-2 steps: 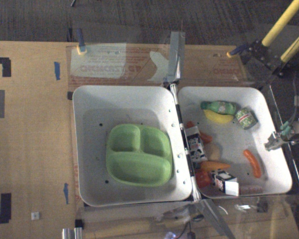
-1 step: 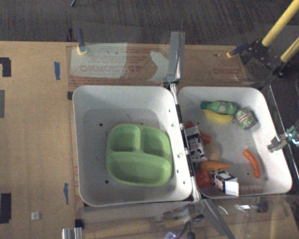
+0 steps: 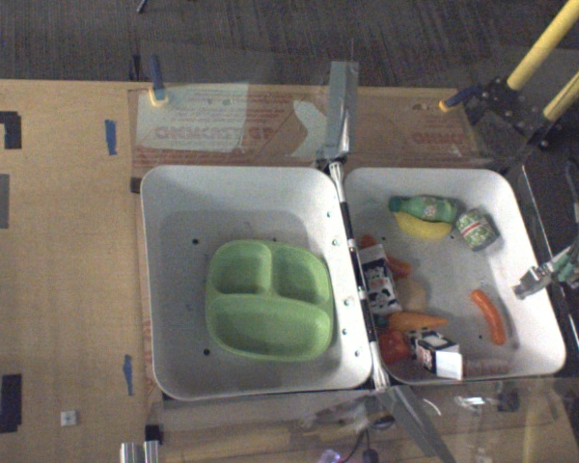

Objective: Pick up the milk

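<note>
Lying against the right bin's (image 3: 521, 210) left wall, the milk carton (image 3: 378, 280) sits above a carrot (image 3: 417, 321); gripper (image 3: 550, 273) at the bin's right rim, jaws' opening indiscernible.
</note>
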{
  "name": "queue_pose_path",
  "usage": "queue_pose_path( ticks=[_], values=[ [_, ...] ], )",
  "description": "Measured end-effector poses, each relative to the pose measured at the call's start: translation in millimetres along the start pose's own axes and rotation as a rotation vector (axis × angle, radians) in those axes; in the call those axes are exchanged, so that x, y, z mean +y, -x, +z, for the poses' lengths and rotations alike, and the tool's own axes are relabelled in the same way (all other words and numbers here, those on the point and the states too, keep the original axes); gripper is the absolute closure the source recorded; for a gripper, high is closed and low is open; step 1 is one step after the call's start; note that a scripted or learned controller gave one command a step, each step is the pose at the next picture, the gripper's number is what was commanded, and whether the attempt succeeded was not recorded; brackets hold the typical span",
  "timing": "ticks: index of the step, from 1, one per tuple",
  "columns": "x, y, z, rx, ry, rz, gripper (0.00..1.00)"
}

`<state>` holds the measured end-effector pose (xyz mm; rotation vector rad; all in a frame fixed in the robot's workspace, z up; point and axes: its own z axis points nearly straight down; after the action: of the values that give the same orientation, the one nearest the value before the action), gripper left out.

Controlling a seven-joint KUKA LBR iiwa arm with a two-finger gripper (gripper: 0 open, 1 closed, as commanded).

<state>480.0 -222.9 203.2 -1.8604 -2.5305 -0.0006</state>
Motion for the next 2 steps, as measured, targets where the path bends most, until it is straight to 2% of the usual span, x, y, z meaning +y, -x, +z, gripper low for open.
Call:
queue_pose_path(
  ticks=[1,2],
  values=[
    [1,1,-18,-0.005,0.004,-0.118,1.0],
    [0,0,-2,-0.001,0.001,-0.378,1.0]
  ],
)
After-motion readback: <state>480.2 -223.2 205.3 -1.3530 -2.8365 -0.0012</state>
